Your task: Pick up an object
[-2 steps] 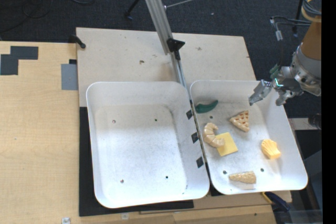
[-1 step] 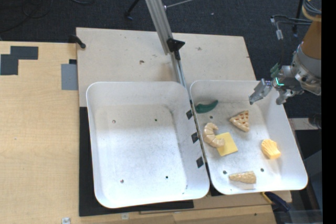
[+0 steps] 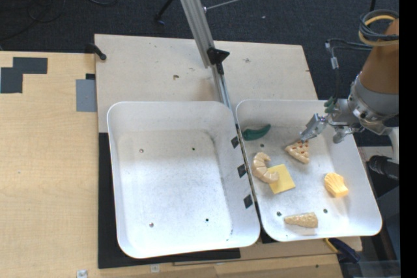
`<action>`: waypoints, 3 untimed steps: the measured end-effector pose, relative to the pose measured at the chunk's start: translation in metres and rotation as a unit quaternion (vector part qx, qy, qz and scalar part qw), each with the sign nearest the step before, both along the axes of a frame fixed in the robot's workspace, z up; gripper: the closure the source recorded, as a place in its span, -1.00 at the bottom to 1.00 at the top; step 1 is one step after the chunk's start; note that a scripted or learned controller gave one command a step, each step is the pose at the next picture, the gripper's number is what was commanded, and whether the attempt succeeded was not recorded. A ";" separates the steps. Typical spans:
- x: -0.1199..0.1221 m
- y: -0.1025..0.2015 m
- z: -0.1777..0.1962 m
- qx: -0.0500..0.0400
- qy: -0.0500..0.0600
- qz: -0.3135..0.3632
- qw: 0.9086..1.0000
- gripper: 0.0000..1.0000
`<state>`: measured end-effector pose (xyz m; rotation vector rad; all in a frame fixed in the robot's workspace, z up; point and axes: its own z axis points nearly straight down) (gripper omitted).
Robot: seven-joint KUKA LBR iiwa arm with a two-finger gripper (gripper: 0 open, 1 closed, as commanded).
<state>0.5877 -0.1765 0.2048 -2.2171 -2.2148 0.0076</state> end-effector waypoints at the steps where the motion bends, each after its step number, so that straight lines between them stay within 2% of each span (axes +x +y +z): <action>1: 0.001 -0.007 -0.060 0.000 0.000 0.000 1.000 -1.00; 2: 0.000 -0.006 -0.113 0.000 -0.002 0.000 1.000 -1.00; 3: 0.001 -0.008 -0.101 -0.001 -0.003 -0.003 1.000 1.00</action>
